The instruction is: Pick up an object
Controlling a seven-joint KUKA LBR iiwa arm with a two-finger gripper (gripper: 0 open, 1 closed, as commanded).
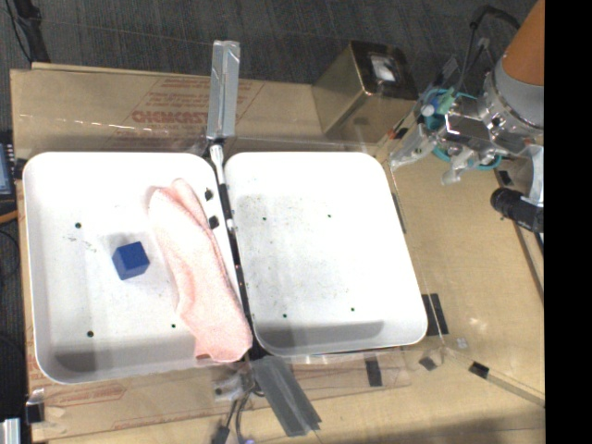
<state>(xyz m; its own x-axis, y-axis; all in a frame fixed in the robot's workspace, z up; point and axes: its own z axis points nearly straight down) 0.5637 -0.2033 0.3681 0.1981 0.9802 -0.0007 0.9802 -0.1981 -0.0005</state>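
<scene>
A small blue cube (130, 259) lies in the left bin (65, 211), left of its middle. A pink towel (197, 271) stretches along that bin's right side, from its upper middle to the front right corner, and laps against the divider. My gripper (427, 163) hangs outside the bins, above the bench beyond the right bin's (319, 248) far right corner. Its two pale fingers stand apart with nothing between them. It is far from both the cube and the towel.
A brown cardboard box (363, 89) stands behind the right bin, just left of the gripper. A grey metal bar (223, 91) rises at the back between the bins. Black tape marks (435, 313) sit on the bench to the right.
</scene>
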